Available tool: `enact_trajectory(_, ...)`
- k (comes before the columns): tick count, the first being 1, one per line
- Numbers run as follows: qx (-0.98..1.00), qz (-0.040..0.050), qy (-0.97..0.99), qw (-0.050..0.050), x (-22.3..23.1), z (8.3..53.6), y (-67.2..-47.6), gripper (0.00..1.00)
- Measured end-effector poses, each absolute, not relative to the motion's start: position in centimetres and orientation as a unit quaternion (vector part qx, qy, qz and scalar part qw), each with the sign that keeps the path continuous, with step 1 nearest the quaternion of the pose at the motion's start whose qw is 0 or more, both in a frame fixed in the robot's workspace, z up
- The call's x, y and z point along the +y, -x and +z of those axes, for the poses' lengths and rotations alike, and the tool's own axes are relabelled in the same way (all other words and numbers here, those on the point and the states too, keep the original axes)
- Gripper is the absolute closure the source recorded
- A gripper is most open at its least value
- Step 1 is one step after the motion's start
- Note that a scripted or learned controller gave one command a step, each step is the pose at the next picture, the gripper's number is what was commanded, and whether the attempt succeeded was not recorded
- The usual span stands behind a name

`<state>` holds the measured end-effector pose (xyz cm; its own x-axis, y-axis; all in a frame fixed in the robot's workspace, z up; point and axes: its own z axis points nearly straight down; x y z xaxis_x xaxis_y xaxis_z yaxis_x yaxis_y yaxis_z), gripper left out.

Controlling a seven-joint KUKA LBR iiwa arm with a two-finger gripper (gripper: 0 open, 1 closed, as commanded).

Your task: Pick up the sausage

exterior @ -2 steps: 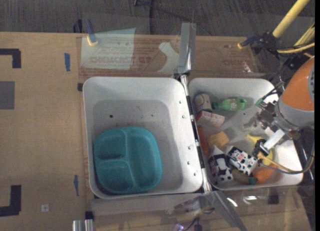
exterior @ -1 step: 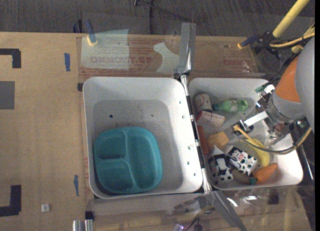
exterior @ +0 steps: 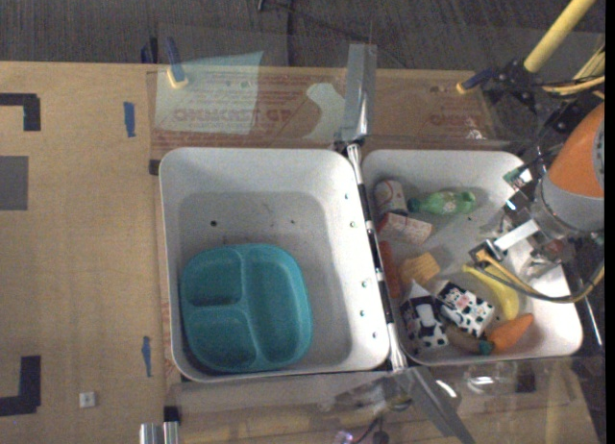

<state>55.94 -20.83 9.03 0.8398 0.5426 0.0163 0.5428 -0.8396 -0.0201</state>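
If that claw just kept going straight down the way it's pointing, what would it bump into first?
Probably the banana. The gripper hangs over the right bin just above the banana's upper end, but depth is hard to judge from this slanted view, so it might reach bare bin floor beside it.

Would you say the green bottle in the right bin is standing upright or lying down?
Lying down. The green bottle rests on its side on the right bin floor, long axis running left to right, near the far wall.

The arm [exterior: 577, 183] is seen as a rounded grey body banded in bright orange above the wrist, from which a pale metallic gripper [exterior: 509, 240] assembly is carried, with thin dark cables draped alongside it.
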Motion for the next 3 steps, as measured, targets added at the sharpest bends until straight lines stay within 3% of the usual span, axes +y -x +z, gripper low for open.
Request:
enact_trajectory(1, -0.140, 0.0008, 0.990, 0.010, -21.3, 8.8, -61.9, 0.00)
enact_trajectory(2, -0.106, 0.0011, 0.994, 0.007, -21.4, 8.7, -64.7, 0.00)
enact_trajectory(3, -0.103, 0.0004, 0.995, 0.001, -20.2, 8.7, -65.0, 0.00)
